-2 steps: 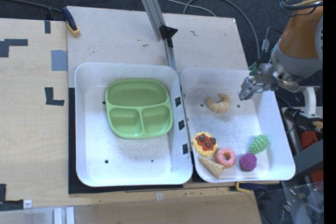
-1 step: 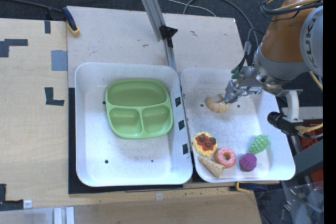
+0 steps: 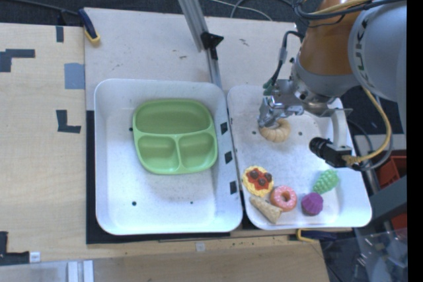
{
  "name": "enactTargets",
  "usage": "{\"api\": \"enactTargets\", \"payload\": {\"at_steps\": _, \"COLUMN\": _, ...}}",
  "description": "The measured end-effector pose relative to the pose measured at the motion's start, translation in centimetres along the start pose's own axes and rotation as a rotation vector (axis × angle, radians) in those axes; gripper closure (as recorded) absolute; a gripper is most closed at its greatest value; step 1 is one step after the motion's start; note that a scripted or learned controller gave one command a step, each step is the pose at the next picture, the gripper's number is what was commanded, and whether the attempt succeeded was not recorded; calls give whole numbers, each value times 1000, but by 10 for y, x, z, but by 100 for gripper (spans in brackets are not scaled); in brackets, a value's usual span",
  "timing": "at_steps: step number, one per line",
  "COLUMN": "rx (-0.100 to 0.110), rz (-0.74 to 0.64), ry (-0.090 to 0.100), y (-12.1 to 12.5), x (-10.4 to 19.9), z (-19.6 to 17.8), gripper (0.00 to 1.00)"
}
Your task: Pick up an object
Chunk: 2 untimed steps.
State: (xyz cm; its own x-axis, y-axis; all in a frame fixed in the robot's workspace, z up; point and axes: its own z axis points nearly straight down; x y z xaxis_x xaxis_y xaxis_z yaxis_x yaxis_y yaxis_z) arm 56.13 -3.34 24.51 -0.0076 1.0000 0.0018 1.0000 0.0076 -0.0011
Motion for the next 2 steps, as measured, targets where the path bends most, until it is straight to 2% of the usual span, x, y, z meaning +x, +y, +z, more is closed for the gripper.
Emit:
{"api": "enactTargets", "payload": {"at_steps": 1, "rx": 3, "rz": 1, "ry": 0, "y": -9, "x": 55, "z": 14, "gripper": 100}}
{"api": "enactTargets", "payload": {"at_steps": 2, "rx": 1, "rz": -1, "ry": 0, "y": -20, "x": 115, "z": 11, "gripper": 100}}
